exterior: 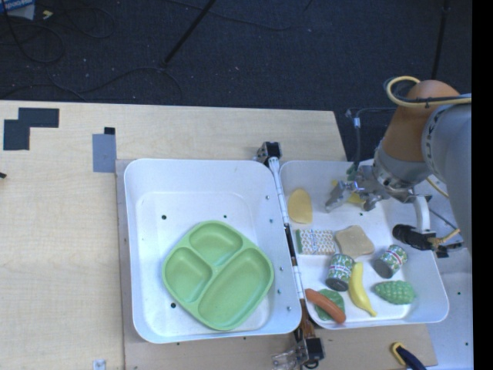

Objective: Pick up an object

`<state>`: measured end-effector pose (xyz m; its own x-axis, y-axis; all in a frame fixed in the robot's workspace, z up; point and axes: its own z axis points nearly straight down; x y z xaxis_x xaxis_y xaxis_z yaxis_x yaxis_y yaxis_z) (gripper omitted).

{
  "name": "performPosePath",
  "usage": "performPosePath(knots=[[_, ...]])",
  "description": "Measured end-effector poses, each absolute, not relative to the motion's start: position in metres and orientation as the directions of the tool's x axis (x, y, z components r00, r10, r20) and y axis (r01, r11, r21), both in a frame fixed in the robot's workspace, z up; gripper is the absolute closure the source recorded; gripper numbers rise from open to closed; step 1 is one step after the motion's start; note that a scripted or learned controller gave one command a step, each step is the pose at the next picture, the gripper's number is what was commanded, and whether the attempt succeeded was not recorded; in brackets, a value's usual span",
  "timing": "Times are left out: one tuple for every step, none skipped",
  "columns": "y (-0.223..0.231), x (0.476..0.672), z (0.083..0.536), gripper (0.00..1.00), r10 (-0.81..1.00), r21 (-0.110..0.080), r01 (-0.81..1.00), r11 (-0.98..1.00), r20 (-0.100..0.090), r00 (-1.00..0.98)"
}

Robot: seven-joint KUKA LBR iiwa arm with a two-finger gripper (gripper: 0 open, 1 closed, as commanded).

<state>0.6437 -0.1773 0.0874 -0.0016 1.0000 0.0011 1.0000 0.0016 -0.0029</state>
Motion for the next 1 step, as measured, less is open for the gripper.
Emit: performPosePath(knots=[[-0.1774,0.6438,0.0973,1.00,1.000,-0.004,1.000,0.004,0.001,-0.004]])
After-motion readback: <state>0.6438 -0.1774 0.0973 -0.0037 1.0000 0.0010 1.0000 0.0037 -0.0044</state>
